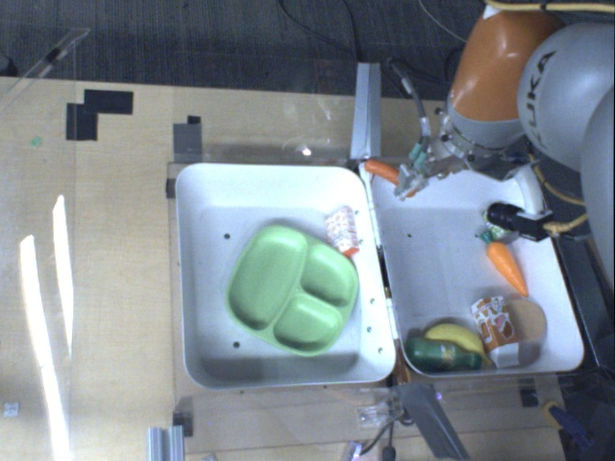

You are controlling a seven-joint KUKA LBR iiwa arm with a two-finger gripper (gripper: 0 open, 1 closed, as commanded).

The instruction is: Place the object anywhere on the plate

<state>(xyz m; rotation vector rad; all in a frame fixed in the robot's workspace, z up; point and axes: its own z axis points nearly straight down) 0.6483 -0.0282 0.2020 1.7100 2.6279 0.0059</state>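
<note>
Green, three-welled plate (293, 288) lies in the left bin (192, 257). The object is unclear — perhaps the small orange piece (381, 171) at the right bin's (567, 344) far corner, beside the gripper (415, 176), whose jaw state I cannot tell. The corner walls could block a clean grasp. Pale wood bench (96, 305), dark floor beyond.

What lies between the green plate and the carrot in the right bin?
In the camera view, the bins' adjoining white walls and bare bin floor separate the green plate from the carrot.
</note>
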